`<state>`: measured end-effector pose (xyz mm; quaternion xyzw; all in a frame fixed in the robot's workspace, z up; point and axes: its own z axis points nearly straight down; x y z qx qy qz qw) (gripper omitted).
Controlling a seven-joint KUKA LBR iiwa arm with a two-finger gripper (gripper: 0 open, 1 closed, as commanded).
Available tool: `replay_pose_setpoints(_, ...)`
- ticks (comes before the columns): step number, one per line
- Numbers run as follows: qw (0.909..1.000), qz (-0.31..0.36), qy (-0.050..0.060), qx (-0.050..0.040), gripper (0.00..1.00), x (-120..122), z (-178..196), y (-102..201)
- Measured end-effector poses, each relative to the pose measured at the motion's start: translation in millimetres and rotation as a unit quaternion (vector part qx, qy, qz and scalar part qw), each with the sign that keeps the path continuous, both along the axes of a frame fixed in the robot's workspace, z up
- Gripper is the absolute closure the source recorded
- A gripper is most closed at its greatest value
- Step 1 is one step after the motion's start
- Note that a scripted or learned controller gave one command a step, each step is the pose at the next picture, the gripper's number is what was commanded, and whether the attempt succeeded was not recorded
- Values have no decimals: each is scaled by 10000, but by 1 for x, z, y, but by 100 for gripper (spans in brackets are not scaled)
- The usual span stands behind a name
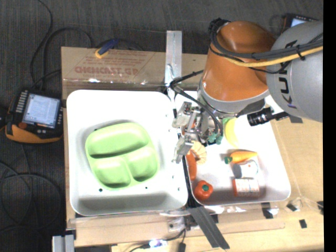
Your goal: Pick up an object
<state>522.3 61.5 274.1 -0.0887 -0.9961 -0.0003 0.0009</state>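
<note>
Yellow object (230, 131) half hidden under arm (236, 67).

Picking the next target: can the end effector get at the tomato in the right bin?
Probably yes. The tomato lies uncovered near the right bin's front-left corner, just below the end effector; the close bin wall might crowd it.

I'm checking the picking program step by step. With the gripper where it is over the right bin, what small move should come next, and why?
Probably a short descent, straight down. The gripper hangs at the left edge of the right bin, above a small orange-and-white item, with nothing seen between its fingers. The tomato and carrot lie farther off, so the item beneath looks like the nearest target.
</note>
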Motion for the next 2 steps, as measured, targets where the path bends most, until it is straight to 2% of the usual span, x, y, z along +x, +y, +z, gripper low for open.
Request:
replay_pose_setpoints(1,9974,-723,-8,-12,0,-13,-6,-89)
replay_pose_setpoints(2,9853,-1706,3,-6,0,38,-92,-109)
